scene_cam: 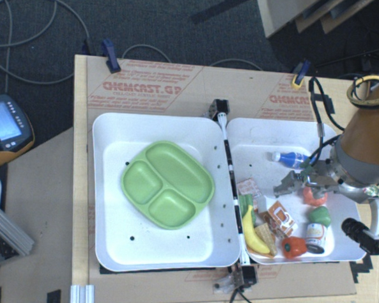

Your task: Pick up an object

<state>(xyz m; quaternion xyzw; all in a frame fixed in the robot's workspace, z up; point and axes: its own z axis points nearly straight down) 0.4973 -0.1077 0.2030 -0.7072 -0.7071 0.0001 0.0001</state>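
Reaching in from the frame's right, arm hangs over right bin [261, 129]; gripper [308, 180] sits mid-bin, open or shut — cannot tell. Red-orange item [315, 197] just below gripper, not visibly gripped. Blue-capped bottle [287, 159] to upper left of gripper. Lower part of bin: banana [255, 236], tomato [294, 247], small can [316, 237], green piece [320, 216], snack packet [280, 218]. Left bin [110, 194], frame centre, holds green divided tray [168, 184].

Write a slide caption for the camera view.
KUKA arm's gripper above right bin of small objects; green divided plate in left bin.
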